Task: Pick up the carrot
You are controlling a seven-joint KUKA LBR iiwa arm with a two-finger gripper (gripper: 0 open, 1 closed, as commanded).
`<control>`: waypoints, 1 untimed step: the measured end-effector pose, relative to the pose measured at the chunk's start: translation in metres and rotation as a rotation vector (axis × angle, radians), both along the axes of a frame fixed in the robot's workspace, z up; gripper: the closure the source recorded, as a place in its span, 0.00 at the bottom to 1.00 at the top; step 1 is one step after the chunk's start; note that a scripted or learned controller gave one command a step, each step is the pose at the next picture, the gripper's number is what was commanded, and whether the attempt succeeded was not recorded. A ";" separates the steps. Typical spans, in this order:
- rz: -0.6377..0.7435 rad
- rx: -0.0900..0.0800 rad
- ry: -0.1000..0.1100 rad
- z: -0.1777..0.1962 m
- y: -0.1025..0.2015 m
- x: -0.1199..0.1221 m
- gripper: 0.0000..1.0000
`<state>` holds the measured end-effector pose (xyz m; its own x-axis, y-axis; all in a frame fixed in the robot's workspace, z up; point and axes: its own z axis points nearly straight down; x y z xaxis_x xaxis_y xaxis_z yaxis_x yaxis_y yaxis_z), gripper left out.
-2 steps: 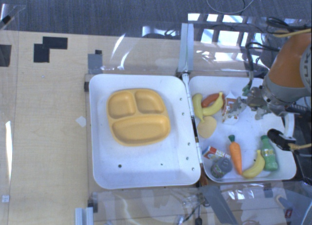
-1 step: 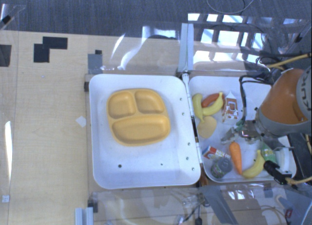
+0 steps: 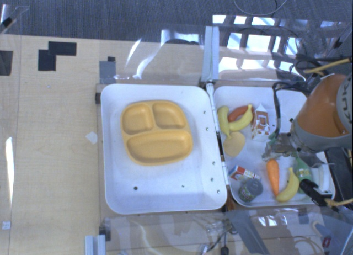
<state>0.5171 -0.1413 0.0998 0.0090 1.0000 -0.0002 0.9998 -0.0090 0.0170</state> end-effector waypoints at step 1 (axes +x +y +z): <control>0.020 -0.001 0.013 0.137 0.032 0.002 1.00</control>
